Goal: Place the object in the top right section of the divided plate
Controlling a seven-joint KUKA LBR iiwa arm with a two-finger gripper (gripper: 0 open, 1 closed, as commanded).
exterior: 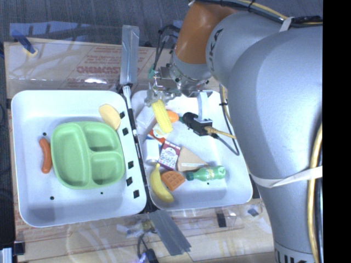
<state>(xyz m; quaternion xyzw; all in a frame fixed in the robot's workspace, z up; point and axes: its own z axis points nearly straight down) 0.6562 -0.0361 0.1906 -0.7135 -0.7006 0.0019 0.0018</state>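
Fingers (159, 95): pinching the corn cob (160, 117), I judge. Destination: green divided plate (88, 153), top right section. I'd lift clear first.

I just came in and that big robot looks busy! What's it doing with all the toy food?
The grey arm reaches into the right bin, its gripper right above a toy corn cob. A banana, waffle, bottle and small box lie there too. The green plate waits in the left bin, with nothing on it yet.
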